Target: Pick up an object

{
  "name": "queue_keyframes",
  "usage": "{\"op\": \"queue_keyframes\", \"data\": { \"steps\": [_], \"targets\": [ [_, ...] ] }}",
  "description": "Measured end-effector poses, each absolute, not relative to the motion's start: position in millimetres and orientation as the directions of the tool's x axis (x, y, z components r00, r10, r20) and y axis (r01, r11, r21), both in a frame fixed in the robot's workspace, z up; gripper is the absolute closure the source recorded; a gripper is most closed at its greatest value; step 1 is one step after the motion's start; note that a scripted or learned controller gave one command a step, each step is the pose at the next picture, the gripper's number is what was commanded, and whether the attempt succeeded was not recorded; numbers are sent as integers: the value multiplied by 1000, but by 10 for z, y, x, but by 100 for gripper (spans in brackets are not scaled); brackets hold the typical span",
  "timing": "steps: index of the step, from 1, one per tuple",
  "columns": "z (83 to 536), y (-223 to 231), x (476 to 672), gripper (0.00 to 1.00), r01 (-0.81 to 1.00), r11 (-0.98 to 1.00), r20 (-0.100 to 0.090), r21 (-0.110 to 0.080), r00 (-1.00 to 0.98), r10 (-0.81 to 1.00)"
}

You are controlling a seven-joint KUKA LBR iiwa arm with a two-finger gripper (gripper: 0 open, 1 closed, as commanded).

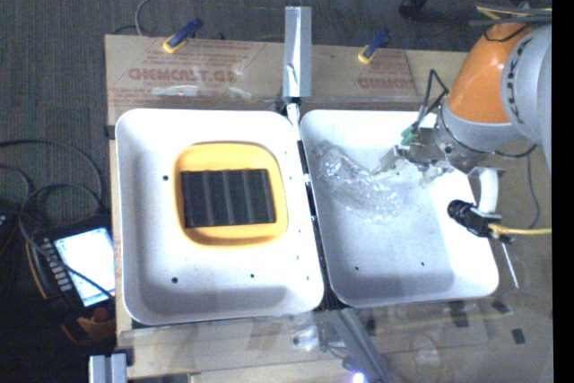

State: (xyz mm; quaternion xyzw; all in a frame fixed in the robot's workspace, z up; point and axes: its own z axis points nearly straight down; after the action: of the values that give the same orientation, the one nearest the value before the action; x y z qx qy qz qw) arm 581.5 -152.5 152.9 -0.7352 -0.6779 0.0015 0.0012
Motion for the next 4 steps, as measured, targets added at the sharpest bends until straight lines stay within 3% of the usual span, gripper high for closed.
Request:
{"op": "queue_keyframes", "data": {
  "steps": [1,2,3,4],
  "targets": [
    [914,-1412,6082,0,999,45,-5,10,-44,999],
    [1349,-2111,6648,0,998,63,-4,2,-63,998],
    [2494,-2213,6250,0,996,-92,-4,1,92,996],
    [1457,-1329,5573,0,999,-50,1,-4,50,999]
  ]
}}
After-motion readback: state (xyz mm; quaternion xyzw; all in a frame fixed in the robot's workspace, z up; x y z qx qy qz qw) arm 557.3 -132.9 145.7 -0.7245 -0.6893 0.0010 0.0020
